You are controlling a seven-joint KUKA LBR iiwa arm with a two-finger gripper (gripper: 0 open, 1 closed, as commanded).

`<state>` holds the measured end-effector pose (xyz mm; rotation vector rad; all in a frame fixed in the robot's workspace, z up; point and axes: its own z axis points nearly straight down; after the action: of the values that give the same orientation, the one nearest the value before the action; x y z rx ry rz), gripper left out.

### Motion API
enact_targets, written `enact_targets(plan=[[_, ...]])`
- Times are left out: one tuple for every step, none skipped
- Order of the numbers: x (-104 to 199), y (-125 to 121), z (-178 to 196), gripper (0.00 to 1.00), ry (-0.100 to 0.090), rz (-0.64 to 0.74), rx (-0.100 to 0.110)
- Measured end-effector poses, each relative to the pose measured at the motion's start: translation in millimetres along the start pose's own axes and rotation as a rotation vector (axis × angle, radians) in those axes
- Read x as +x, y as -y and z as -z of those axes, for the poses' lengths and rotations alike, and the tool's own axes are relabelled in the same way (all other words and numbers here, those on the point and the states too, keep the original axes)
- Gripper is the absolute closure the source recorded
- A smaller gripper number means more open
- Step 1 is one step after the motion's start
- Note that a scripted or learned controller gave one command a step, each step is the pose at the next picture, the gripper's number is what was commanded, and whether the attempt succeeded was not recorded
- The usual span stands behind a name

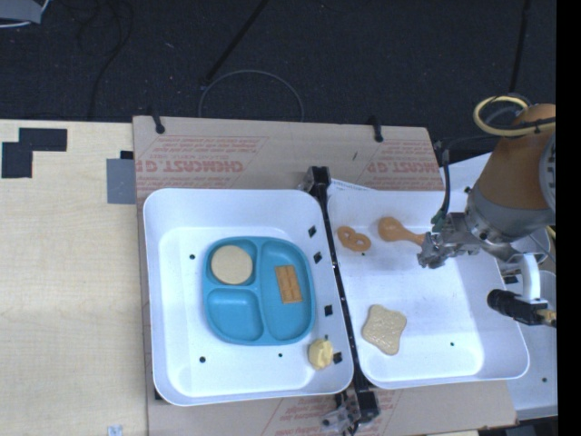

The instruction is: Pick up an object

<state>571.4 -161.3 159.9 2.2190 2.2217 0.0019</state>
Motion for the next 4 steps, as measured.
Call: enact_targets(plan=[[-3,-2,64,1.00,0.001,0.000,-0.003],[-11,1,110,1.00,0.001,0.000,-0.001],[44,-11,112,1.00,-0.002,0.004,0.003],[95,-18,114,1.00,-0.002,0.004,0.003]])
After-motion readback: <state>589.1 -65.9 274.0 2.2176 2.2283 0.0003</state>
